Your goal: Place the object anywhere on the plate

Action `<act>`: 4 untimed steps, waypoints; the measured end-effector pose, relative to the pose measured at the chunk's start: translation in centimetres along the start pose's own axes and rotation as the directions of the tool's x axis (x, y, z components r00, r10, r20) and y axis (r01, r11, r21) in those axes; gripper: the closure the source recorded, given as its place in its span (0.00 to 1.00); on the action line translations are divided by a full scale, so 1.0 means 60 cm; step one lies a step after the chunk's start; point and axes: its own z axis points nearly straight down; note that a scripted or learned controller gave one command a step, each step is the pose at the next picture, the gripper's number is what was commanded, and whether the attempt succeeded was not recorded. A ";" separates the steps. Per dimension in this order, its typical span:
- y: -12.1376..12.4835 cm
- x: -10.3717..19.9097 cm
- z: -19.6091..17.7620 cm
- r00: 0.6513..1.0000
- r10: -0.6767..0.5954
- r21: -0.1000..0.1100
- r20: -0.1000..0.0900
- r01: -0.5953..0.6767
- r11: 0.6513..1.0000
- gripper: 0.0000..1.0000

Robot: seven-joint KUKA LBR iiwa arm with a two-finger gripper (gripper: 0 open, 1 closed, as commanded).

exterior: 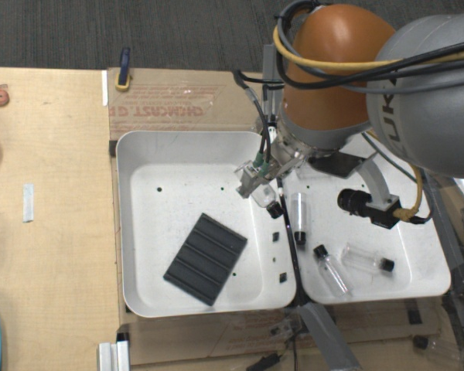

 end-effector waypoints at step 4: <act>-0.007 0.013 0.042 0.711 -0.703 -0.002 -0.001 0.703 0.711 1.00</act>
